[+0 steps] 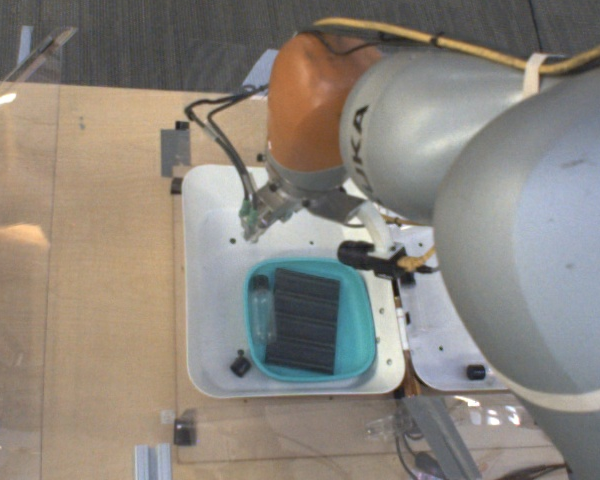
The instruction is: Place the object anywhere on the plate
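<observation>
The two-finger gripper (252, 230) hangs from the grey arm with its orange band (310, 98), over the upper part of the shallow white left bin (205, 268). Its tip is small and partly masked by the wrist, so whether it is released or clenched cannot be told; nothing is seen between its tips. Just below the gripper, inside the same bin, lies the square turquoise plastic plate (360, 353). On the plate rests a dark grey ribbed rectangular block (303, 320), and along the block's left edge lies a small clear cylindrical bottle (260, 306), also on the plate. A small black piece (240, 365) sits on the bin floor, just beside the plate's lower-left corner. The second white bin (450, 353) adjoins on the right, holding a small dark item (475, 372). Both bins stand on a light wooden bench (80, 268).
</observation>
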`<state>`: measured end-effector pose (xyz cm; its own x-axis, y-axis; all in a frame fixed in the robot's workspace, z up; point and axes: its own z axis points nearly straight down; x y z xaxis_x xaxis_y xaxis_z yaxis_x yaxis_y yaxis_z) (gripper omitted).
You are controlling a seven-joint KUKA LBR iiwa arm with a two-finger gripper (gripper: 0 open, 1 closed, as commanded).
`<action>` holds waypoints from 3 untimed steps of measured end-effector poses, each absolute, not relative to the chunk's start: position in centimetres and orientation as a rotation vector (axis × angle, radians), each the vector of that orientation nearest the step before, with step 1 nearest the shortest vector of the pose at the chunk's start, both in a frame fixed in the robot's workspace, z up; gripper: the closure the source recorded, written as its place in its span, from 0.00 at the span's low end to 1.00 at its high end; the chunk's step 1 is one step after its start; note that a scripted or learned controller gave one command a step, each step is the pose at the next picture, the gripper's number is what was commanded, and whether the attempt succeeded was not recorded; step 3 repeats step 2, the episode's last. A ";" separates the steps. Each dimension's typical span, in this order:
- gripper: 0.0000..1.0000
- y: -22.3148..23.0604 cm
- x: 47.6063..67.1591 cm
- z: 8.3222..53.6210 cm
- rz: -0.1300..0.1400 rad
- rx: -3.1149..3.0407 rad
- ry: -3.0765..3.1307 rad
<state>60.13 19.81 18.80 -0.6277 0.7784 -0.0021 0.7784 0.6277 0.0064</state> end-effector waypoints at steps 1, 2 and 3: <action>1.00 22.3 54.5 18.1 0.007 1.247 2.880; 0.00 22.3 54.5 18.1 0.007 1.247 2.880; 0.00 22.3 54.5 18.1 0.007 1.247 2.880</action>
